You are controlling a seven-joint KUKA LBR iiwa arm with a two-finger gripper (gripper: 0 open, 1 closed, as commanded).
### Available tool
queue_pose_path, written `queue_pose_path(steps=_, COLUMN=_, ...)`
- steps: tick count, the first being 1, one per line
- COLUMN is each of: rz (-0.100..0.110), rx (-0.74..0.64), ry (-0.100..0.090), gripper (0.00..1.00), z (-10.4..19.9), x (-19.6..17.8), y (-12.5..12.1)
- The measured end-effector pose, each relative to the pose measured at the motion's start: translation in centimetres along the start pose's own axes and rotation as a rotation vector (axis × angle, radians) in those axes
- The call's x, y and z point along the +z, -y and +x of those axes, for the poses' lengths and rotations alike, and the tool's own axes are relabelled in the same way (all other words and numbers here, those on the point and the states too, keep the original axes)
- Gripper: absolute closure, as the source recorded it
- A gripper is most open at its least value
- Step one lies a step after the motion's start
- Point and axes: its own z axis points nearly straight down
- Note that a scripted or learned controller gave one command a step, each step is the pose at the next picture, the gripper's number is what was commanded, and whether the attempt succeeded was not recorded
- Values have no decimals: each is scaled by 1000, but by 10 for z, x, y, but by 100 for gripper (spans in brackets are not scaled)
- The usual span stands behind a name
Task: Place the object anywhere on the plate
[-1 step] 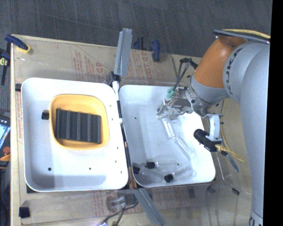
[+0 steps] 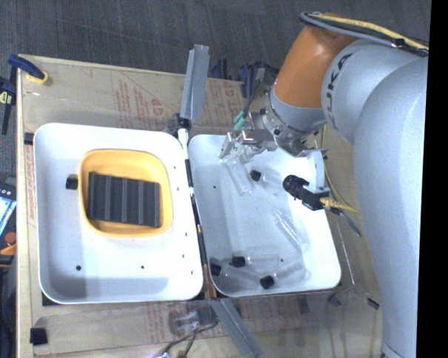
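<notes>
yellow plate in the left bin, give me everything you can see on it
The yellow plate is a rounded rectangle with a raised rim, probably plastic, lying flat on the floor of the left bin, toward its far side. A dark ribbed slab with parallel ridges lies on it and covers most of its middle, reaching the near rim. Nothing else touches it; a small dark block sits just off its left edge.

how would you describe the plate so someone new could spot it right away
Look at the left white bin of the two on the bench. The plate lies in its upper middle: a yellow rounded square with a dark ribbed block on it, the one coloured thing in that bin.
</notes>
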Motion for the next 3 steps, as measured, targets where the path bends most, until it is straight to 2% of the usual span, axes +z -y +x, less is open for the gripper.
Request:
queue_pose_path(steps=1, rz=3, rx=-87, ry=-1, gripper=100, z=53, x=21, y=-8)
queue_pose_path(steps=2, rz=-1, rx=-344, ry=1, gripper=100, z=82, x=2, y=-20)
queue_pose_path(steps=3, rz=1, rx=-630, ry=1, gripper=100, z=85, x=20, y=-32)
